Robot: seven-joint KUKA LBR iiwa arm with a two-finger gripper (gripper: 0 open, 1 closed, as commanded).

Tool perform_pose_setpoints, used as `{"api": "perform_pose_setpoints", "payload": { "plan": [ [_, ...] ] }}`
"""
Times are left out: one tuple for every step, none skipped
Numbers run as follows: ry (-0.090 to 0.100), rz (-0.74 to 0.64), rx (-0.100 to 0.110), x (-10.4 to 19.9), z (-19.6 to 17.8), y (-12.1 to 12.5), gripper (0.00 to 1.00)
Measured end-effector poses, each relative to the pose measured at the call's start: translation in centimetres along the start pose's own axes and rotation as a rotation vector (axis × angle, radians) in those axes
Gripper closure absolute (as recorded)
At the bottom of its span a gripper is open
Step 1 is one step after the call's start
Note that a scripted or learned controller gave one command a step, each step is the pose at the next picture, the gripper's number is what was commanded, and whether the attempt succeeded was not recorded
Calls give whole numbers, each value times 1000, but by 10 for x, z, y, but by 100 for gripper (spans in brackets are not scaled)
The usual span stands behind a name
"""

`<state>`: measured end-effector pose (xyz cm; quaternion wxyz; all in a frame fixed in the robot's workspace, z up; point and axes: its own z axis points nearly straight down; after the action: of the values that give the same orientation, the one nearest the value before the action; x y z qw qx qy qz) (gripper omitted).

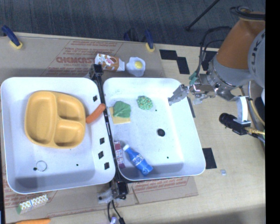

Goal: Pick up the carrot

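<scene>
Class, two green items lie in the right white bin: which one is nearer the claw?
The round, bumpy green vegetable is nearer the claw; the leafy green piece on the yellow slice lies farther left, beside the bins' divider.

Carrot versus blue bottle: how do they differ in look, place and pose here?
The carrot is orange and slim; the blue bottle is thicker, with a white cap end. The carrot lies in the left bin beside the yellow tray, near the divider; the blue bottle lies in the right bin near its front wall. The carrot slants up to the right, the blue bottle down to the right. Both lie flat, apart from the gripper.
</scene>
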<state>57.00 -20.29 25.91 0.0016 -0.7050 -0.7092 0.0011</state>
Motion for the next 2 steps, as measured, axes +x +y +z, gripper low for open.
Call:
{"api": "perform_pose_setpoints", "payload": {
  "plan": [
    [1, -5, 2, 0, -10, 0, 100],
    [0, -253, 0, -8, -18, -65, 100]
  ]
}}
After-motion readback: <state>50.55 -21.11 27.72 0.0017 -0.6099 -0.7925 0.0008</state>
